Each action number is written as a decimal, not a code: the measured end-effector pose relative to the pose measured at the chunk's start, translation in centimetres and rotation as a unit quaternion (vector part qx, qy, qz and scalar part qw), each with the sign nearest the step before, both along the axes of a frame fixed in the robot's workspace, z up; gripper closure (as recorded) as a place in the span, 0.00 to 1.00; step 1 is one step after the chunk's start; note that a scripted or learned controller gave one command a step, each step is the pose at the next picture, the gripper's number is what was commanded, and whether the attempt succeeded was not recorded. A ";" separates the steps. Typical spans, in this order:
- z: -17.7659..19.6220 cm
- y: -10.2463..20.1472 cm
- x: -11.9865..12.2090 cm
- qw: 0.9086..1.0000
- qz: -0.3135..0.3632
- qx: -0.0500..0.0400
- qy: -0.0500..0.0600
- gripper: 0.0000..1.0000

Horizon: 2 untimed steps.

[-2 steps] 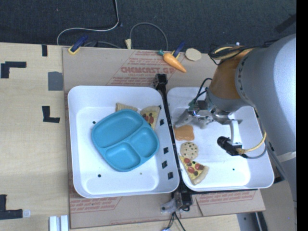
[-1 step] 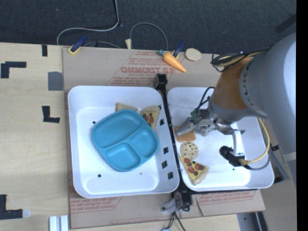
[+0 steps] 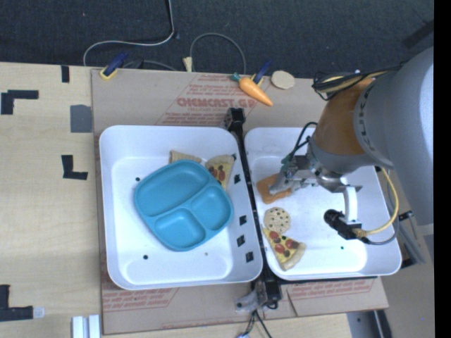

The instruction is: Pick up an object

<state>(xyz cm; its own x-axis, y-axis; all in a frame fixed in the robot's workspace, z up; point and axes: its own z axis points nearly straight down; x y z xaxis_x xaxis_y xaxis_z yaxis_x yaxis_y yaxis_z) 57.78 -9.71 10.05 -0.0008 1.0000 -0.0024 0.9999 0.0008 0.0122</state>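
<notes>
Grey arm's two-finger gripper (image 3: pixel 282 184) touches an orange-brown toast-shaped piece (image 3: pixel 268 187); grip state indiscernible. Red "CHEMCAST" lettering (image 3: pixel 208 103) marks the brown cardboard sheet (image 3: pixel 141 97) beyond both shallow white bins (image 3: pixel 113 189).

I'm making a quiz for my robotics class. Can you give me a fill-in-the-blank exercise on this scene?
1. The blue divided plate lies in the ____ bin.
2. The toy carrot lies on the ____, outside both bins.
3. The cookie lies just above the ____ slice.
4. The end effector is down in the ____ bin.

Missing words: left; cardboard; pizza; right
</notes>
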 end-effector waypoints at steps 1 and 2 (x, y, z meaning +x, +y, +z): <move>9.0 4.7 -0.9 1.000 0.003 0.002 0.002 1.00; 8.3 4.4 -1.1 1.000 0.000 0.001 0.007 0.00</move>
